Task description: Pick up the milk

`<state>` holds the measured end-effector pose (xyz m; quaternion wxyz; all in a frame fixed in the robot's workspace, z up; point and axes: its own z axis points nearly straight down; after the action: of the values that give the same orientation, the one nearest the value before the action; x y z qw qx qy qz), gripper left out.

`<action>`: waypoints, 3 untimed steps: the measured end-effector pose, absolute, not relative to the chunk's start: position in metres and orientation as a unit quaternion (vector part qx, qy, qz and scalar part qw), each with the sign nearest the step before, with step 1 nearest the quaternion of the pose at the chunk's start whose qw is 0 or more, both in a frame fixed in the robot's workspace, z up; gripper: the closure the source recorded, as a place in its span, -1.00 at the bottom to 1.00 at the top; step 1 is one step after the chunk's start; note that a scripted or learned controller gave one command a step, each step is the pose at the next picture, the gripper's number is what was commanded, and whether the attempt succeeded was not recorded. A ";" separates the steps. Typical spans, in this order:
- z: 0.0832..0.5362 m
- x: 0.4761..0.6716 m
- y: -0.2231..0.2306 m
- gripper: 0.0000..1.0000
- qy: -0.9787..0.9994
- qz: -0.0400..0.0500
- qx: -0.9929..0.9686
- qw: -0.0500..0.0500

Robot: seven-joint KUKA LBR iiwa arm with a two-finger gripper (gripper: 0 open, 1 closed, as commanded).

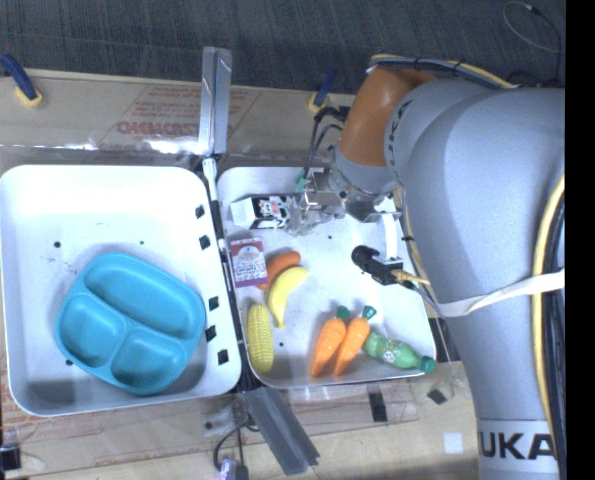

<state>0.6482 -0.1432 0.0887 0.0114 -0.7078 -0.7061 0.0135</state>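
Grey arm fills the right side nearest the lens, its orange band above the wrist. Left bin carries a blue divided plate. Right bin holds two carrots, a banana, corn, a green bottle and a red packet. Milk lies at that bin's far left corner, with the gripper just beside it; whether it is released or clenched I cannot tell.

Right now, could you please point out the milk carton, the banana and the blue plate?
milk carton point(262, 208): camera view, its white side.
banana point(286, 290): camera view, mid-curve.
blue plate point(77, 325): camera view, left rim.
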 end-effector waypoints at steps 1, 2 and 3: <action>0.087 0.649 -0.142 -1.00 -0.707 0.012 -0.708 0.010; 0.086 0.646 -0.152 -1.00 -0.797 0.010 -0.604 0.017; 0.089 0.649 -0.119 -1.00 -0.761 0.015 -0.649 0.006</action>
<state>0.6487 -0.1186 0.0891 0.0058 -0.6490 -0.7606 0.0148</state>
